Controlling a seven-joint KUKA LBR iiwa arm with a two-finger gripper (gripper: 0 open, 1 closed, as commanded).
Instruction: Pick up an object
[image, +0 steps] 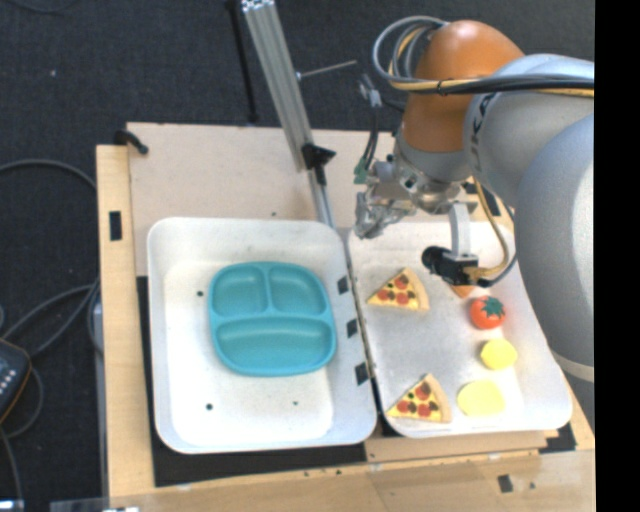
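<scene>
No readable writing anywhere. Left bin (180, 420) carries a teal divided plate (271, 318). Right bin (545, 405): pizza slice (399, 291), second pizza slice (421, 400), yellow pieces (482, 398), tomato (487, 312). Gripper (372, 222) hangs above the bin's far left corner; whether spread or pressed together, cannot tell.

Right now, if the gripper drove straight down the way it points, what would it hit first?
Probably bare floor of the right bin near its upper left corner. The gripper hangs up-left of the upper pizza slice, so it likely misses it, though depth is hard to judge from this slanted view.
</scene>
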